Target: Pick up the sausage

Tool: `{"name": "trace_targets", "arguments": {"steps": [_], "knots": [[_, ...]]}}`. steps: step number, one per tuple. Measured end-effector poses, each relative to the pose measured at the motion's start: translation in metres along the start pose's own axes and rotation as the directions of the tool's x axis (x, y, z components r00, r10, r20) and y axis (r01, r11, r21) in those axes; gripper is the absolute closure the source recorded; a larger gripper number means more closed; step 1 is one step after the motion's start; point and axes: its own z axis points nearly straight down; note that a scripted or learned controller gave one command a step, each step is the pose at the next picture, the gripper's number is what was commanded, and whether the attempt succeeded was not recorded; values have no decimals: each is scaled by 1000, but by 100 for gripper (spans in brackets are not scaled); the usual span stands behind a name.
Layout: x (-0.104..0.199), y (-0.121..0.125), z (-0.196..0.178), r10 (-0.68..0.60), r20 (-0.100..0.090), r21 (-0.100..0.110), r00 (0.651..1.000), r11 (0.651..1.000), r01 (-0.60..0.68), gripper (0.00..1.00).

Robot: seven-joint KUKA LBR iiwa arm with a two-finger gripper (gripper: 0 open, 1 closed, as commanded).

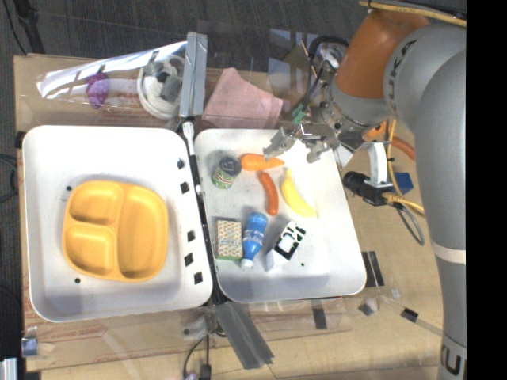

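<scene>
At the front of the right bin (pixel 348 279) lie a patterned card (pixel 229 238), a blue bottle (pixel 253 239) and a black-and-white block (pixel 289 240), all close together and well clear of the target. Behind them, near the bin's middle, the sausage (pixel 270 192) lies lengthwise, reddish-orange and slim. A banana (pixel 297 195) sits just beside it on the right, a carrot (pixel 261 162) lies across its far end, almost touching, and a small round tin (pixel 226 172) stands to the left.

The crowding is the main risk. A descent slightly off to the right would likely catch the banana, and one slightly too far back would close on the carrot, whose colour and shape are easy to confuse with the sausage. The sausage is also round and could roll or squirt out of a pinch placed off its centre.

Farther back, the gripper (pixel 299 141) hangs above the bin's far right part, beyond the carrot. Its fingers look spread apart with nothing between them and nothing touched. The yellow tray (pixel 115 228) rests in the left bin (pixel 40 291).
</scene>
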Motion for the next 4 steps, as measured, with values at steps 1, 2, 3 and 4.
{"name": "trace_targets", "arguments": {"steps": [1,2,3,4], "knots": [[-38,-10,106,330,-1,2,944,944,-330,0],[-21,-12,142,326,-1,-2,945,945,-326,0],[-20,-13,137,322,0,8,947,947,-322,100],[33,7,143,251,-2,1,968,968,-251,100]]}}
